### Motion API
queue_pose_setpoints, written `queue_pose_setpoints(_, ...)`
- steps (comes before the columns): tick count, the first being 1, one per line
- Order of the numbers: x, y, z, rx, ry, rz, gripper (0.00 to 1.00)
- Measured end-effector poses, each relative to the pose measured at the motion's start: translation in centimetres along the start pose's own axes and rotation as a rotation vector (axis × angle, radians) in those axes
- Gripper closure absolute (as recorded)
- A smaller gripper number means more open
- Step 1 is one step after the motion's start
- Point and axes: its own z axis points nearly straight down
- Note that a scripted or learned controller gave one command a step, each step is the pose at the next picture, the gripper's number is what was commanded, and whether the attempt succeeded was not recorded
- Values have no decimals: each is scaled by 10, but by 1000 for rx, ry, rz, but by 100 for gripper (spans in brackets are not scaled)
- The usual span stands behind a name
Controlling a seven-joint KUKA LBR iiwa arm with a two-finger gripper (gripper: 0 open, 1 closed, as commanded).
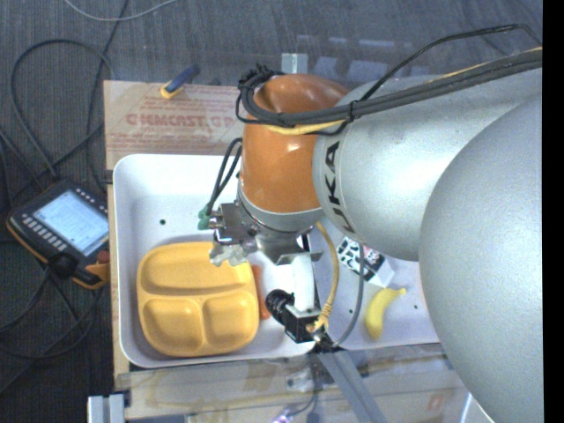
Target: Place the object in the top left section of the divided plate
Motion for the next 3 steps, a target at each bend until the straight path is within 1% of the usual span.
queue_pose_setpoints(1, 22, 0, 87, 5, -1, 509, 100)
queue_pose_setpoints(2, 5, 48, 118, 2, -3, 719, 100)
queue_pose_setpoints(3, -40, 10, 27, 0, -3, 807, 100)
